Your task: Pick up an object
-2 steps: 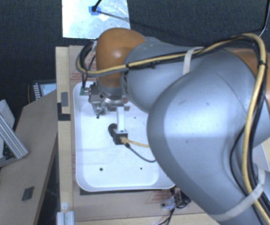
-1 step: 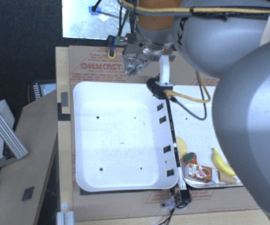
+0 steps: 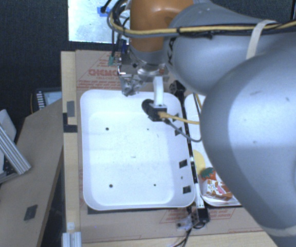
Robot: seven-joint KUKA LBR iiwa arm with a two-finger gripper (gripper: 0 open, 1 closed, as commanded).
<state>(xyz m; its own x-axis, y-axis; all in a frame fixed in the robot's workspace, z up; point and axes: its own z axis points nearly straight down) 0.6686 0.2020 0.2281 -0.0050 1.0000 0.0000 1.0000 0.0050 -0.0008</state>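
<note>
My gripper point(image 3: 130, 88) hangs over the far rim of the left white bin point(image 3: 132, 189), below the orange wrist band point(image 3: 155, 14). Nothing shows held beneath it. In the near corner of the right bin point(image 3: 209, 202) I see a small object printed in orange and red point(image 3: 216, 185), with a pale yellow piece point(image 3: 200, 161) just behind it. The grey arm point(image 3: 251, 112) covers most of that bin and hides whatever else lies in it.
The bins rest on a brown cardboard sheet point(image 3: 94, 71). A black bracket with a yellow cable point(image 3: 155, 111) juts over the left bin's far right part. An aluminium rail point(image 3: 4, 143) leans at the left edge. A bright panel point(image 3: 89, 12) stands behind.
</note>
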